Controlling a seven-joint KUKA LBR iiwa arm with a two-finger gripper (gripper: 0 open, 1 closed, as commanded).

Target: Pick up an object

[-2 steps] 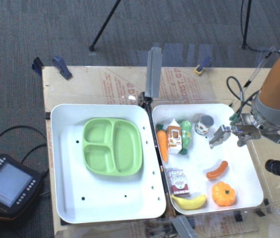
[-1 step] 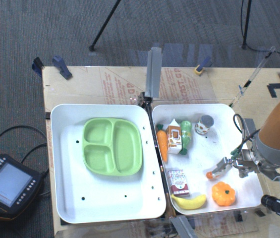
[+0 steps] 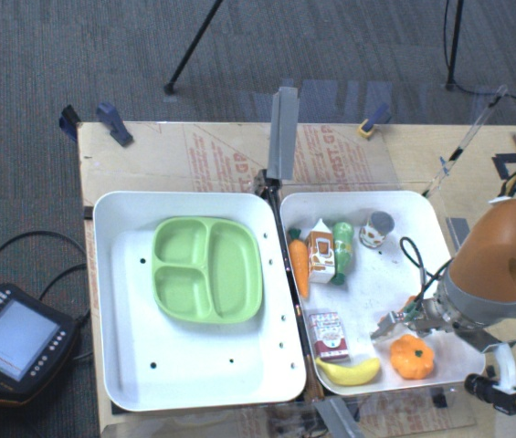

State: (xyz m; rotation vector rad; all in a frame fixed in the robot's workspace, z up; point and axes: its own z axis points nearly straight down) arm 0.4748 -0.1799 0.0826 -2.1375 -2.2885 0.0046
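Grey arm with orange band (image 3: 495, 263) entering at 3 o'clock, tool (image 3: 402, 322) low in the right white bin (image 3: 426, 213), finger state unclear, small orange pumpkin (image 3: 412, 357) just beside it toward 5 o'clock, yellow banana (image 3: 349, 371) at the bin's 6 o'clock edge, green divided plate (image 3: 208, 269) in the left white bin (image 3: 121, 354)

Grey carpet floor (image 3: 75, 44) surrounds a plywood bench (image 3: 194, 158), with black stand legs (image 3: 198, 36) behind it

Left bin (image 3: 116, 336): divided tray (image 3: 208, 269) held, toward the back
Right bin (image 3: 422, 208): carrot (image 3: 300, 265) along left wall, carton (image 3: 321, 255) beside it
Front edge: banana (image 3: 349, 370), pumpkin (image 3: 412, 357) to its right
Back: small cup (image 3: 377, 229)
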